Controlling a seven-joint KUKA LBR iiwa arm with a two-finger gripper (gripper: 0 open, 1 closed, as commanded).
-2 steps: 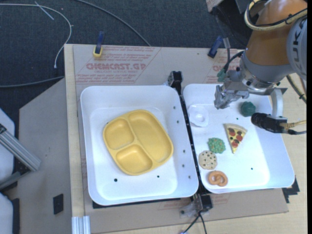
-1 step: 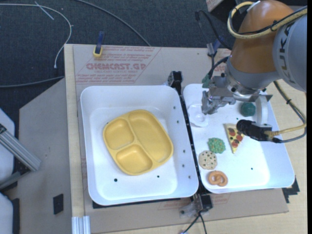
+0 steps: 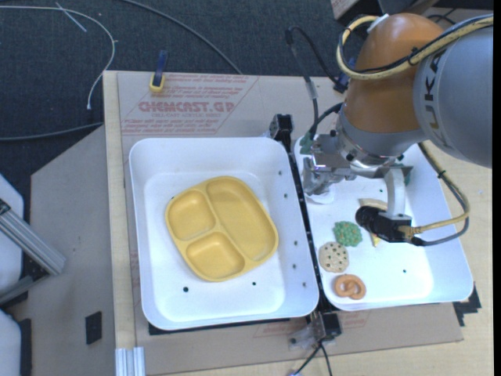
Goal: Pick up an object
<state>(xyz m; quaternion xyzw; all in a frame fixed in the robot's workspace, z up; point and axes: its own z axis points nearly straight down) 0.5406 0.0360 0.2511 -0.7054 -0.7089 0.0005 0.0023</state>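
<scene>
under the arm (image 3: 391,92), pincer (image 3: 317,182) half hidden, fingers unclear

A yellow divided tray (image 3: 221,227) lies in the left bin (image 3: 149,171); cardboard (image 3: 188,104) sits beneath.

The shallow white plastic left bin (image 3: 149,178) holds a pale yellow three-compartment tray (image 3: 221,227). In the white right bin (image 3: 438,280) lie a green knobbly broccoli piece (image 3: 347,233), a tan cookie with dark specks (image 3: 333,256) and an orange-brown pretzel (image 3: 350,287). The arm's band (image 3: 391,69) is glossy orange.
</scene>
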